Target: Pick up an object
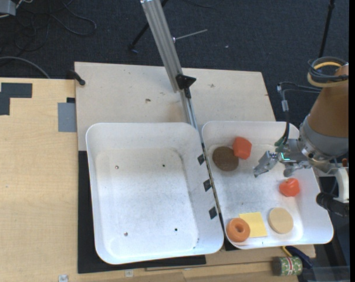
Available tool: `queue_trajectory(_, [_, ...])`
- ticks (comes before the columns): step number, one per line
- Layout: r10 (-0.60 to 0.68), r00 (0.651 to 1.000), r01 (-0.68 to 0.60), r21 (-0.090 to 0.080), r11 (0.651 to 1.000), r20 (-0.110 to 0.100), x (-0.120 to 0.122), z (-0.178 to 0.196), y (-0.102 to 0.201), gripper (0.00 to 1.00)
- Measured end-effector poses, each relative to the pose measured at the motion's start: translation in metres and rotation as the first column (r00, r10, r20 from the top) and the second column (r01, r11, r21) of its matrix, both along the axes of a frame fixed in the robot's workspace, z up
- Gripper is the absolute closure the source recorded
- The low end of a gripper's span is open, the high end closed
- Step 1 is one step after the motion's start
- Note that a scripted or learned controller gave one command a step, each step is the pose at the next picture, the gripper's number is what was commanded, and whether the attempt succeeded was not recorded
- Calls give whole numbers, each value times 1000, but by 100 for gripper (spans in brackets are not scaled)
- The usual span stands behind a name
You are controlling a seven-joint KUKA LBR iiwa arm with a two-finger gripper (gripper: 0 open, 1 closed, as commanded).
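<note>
Six small objects lie in the right shallow white bin (318, 235), and none of them is lifted yet, so the pick looks barely begun. The grey two-finger gripper (264, 168) hovers over the bin's middle, above bare floor; whether it is spread or closed cannot be told from this angle, and nothing is visibly caught in it. Nearest to it are the dark brown round disc (225, 158) and the orange-red block (243, 147) just beside that disc, both toward the bin's far left part. A small red rounded piece (290, 187) sits close under the arm's wrist. Along the near edge rest an orange ring (239, 230), a flat yellow square (254, 224) touching it, and a pale tan round disc (280, 220). The left shallow white bin (101, 157) stands alongside. Disc and block crowd each other, which could spoil a grasp there.
</note>
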State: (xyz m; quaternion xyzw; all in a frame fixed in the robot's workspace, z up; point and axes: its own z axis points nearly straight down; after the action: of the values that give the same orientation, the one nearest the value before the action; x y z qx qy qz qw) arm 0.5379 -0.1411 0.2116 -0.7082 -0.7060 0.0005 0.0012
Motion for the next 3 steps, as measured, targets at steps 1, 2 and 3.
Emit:
queue_trajectory(1, [2, 1000, -2, 2, 1000, -7, -2, -60, 10, 0])
queue_trajectory(2, [0, 1000, 0, 1, 1000, -6, 4, -108, 15, 0])
queue_trajectory(3, [-4, 1000, 4, 0, 1000, 0, 4, -119, 15, 0])
